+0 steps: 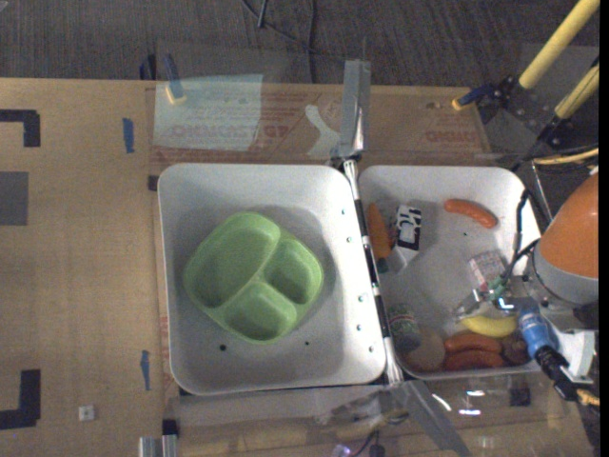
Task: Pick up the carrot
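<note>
One end effector (490, 298), apparently near banana (488, 326).

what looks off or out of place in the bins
Nothing is spilled or broken. The carrot lies jammed along the right bin's left wall, and most other food is heaped in its lower corner by the banana.

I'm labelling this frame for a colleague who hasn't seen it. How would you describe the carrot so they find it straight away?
Look in the right bin, which holds the toy food, not the one with the green divided plate. The carrot lies along that bin's left wall, just left of a small black-and-white carton. It is the slim, tapered orange piece running top to bottom; the orange sausage nearby is rounded and lies crosswise.
</note>
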Controlling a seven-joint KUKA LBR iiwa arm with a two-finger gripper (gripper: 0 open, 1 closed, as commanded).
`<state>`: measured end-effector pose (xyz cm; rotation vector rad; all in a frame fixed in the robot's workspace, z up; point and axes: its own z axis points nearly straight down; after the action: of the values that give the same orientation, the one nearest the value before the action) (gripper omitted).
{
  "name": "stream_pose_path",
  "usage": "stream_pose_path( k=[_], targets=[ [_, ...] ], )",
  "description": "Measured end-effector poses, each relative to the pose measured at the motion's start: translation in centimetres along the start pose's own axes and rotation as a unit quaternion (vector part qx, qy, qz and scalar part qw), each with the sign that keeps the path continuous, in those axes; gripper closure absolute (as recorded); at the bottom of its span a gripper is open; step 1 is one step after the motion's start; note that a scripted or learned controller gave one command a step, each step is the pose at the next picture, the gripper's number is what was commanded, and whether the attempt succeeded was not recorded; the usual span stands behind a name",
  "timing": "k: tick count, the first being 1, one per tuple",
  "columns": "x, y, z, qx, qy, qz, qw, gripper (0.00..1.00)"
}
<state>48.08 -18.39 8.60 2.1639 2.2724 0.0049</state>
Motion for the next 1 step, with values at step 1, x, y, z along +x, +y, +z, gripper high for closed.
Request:
stream_pose_path(
  k=[1],
  targets=[
    [1.11, 0.01, 0.0, 0.0, 0.0, 0.004, 1.0, 0.0]
  ],
)
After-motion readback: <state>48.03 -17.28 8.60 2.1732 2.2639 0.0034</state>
